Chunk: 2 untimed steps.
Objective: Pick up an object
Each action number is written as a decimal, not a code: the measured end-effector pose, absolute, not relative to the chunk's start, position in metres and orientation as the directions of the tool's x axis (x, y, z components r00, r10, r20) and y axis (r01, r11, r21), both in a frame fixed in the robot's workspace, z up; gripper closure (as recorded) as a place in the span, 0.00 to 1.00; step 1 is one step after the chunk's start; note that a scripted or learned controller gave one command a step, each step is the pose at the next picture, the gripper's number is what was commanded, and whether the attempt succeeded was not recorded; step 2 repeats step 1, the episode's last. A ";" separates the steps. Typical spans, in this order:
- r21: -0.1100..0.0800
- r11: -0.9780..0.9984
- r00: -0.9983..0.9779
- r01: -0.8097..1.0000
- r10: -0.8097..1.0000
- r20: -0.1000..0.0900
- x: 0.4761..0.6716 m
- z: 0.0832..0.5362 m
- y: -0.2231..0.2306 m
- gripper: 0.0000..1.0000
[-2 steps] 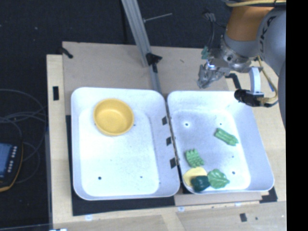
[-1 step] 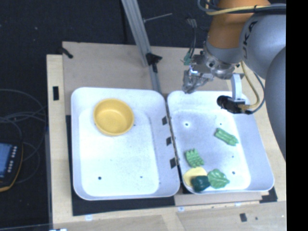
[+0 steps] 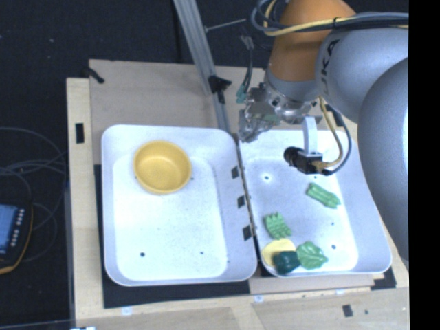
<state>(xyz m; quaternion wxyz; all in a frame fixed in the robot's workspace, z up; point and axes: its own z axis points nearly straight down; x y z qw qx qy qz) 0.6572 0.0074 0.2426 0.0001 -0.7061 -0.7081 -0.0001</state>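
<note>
My gripper point(image 3: 249, 130) hangs over the far left corner of the right bin point(image 3: 344, 184), near the divider between the bins. Nothing shows between its fingers. Several small objects lie in the right bin: a light green ridged piece point(image 3: 322, 195) at mid right, a green block point(image 3: 275, 223) nearer the front, a yellow piece point(image 3: 273, 247), a dark teal block point(image 3: 285, 260) and a green leaf-shaped piece point(image 3: 311, 254) in the front corner. A yellow bowl point(image 3: 162, 166) rests upright in the left bin point(image 3: 172, 232). All of these sit well apart from the gripper.
A grey metal post point(image 3: 196, 40) slants up from behind the bins' divider, close to the gripper's left. The big grey arm and orange band point(image 3: 309, 26) cover the far right. A black cable fitting point(image 3: 304, 159) hangs over the right bin.
</note>
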 end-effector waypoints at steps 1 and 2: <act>0.002 0.004 -0.004 1.000 1.000 0.002 0.645 0.252 0.063 1.00; 0.002 0.004 -0.004 1.000 1.000 0.002 0.645 0.252 0.063 1.00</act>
